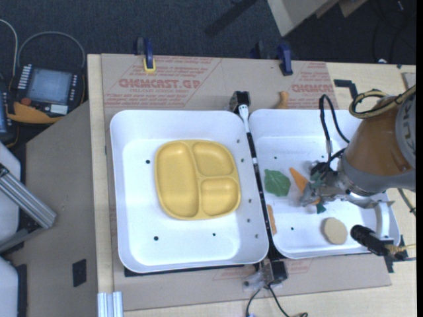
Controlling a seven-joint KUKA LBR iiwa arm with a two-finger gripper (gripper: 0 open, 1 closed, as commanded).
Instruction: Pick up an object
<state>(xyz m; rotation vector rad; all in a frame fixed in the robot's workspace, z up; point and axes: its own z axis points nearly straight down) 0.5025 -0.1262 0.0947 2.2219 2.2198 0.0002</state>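
My gripper (316,191) is down low in the right bin (291,242), under the grey and orange arm. A small orange carrot-like piece (298,177) lies just to its left, touching or nearly touching the fingertips. A green leafy object (277,182) rests further left, near the bin's left wall. A tan round cookie-like object (335,230) sits toward the front of the bin, below the gripper. Something dark teal shows at the fingertips, too small to identify.
The left bin (132,230) holds a yellow divided plate (197,178) in its middle. A thin orange stick (271,219) lies along the right bin's left wall. Black cables and the arm's body cover the right bin's right side.
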